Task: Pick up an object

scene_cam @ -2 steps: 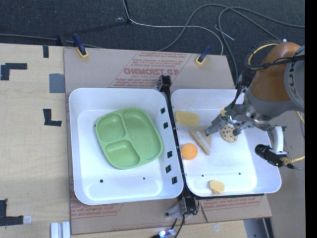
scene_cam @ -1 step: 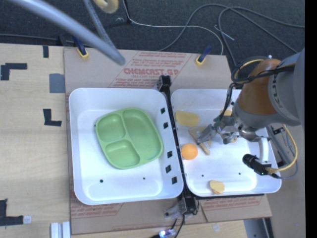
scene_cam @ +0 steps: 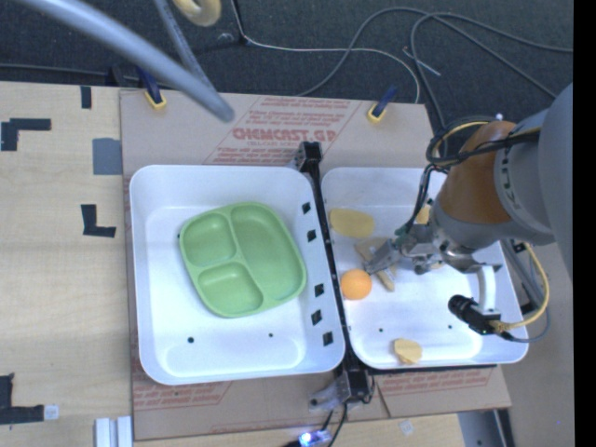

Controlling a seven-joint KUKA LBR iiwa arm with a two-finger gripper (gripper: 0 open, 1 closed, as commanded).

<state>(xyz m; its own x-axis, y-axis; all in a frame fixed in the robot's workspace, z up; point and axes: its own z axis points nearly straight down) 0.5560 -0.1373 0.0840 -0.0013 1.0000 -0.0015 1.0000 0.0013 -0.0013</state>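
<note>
The arm [scene_cam: 507,180] reached in from the right over the right bin [scene_cam: 466,347]. The left bin [scene_cam: 154,343] held a green tray [scene_cam: 242,259] with three compartments. In the right bin the gripper [scene_cam: 384,261] hung low, just beside an orange ball [scene_cam: 355,285] and below a pale yellow piece [scene_cam: 351,222]; how far its fingers stood apart could not be told, nor anything between them. A smaller yellow piece [scene_cam: 406,350] lay near the front wall, well apart.

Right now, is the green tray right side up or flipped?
Right side up. The green tray lies flat in the left bin, its three compartments facing up with raised dividers visible; nothing shows in them.
</note>
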